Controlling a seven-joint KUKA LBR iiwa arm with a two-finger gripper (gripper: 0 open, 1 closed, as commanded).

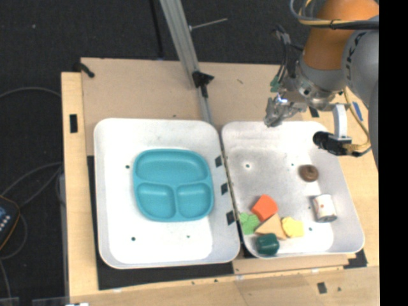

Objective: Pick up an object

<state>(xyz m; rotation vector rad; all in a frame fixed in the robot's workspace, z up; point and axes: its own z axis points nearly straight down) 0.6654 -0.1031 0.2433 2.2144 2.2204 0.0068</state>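
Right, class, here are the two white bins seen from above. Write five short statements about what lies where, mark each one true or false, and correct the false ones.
1. The teal divided tray lies in the left bin. True.
2. The orange block lies in the left bin. False: it lies in the right bin.
3. The gripper hangs at the right bin's far edge. True.
4. The gripper holds the brown disc. False: the disc lies on the bin floor, apart from it.
5. The yellow piece sits near the orange block. True.

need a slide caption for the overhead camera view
End effector at the right bin's far edge, small objects clustered at its near edge; teal divided tray in the left bin.
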